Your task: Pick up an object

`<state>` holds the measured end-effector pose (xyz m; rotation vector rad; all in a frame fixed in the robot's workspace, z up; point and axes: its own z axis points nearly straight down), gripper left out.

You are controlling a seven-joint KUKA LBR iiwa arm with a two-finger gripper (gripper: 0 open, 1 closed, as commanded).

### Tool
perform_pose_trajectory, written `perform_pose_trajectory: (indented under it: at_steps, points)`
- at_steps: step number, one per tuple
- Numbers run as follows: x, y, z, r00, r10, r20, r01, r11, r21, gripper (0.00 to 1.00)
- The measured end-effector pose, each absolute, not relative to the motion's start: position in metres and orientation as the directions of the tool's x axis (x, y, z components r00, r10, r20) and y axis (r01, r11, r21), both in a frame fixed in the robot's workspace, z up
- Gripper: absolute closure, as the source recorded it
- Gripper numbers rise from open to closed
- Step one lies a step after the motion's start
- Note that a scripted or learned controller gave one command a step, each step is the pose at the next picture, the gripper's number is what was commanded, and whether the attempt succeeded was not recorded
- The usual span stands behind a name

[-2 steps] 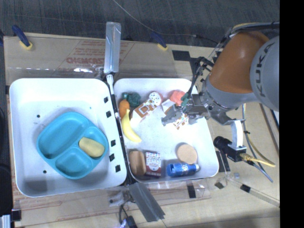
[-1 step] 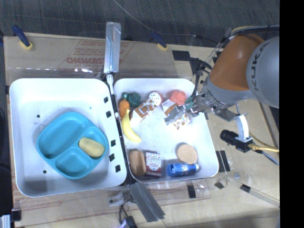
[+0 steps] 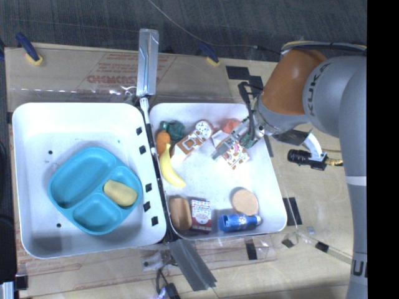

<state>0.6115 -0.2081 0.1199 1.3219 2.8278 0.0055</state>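
A wooden bench [image 3: 75,67] carries two smooth white bins. In the right bin [image 3: 268,195] the gripper [image 3: 240,139] is low over a small patterned box [image 3: 234,154] near the far edge; whether its jaws are spread, I cannot tell. A curved yellow banana [image 3: 169,167] lies by the left wall.

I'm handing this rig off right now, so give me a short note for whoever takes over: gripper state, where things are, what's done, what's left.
Gripper: low over the upper right of the right bin, at a small patterned box; finger state can't be read.
Right bin also has a banana, an orange carrot-like piece, a round tan disc, a blue can and a red packet.
Left bin: blue divided plate with a yellow lump on it.
Done: nothing seen lifted.
Left: grasp and lift one object.
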Motion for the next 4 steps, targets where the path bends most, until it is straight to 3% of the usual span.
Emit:
perform_pose_trajectory:
  at_steps: [1,2,3,4]
  points:
    - [0.612,-0.207,0.117,-0.623,0.782,-0.023,0.782,0.623,0.014,0.00]
    - [0.646,-0.209,0.198,-0.820,0.572,-0.007,0.572,0.820,0.001,0.00]
    - [0.624,-0.170,0.091,-0.332,0.943,0.002,0.943,0.332,-0.003,0.00]
    - [0.659,-0.209,0.190,-0.564,0.826,-0.006,0.826,0.564,0.003,0.00]
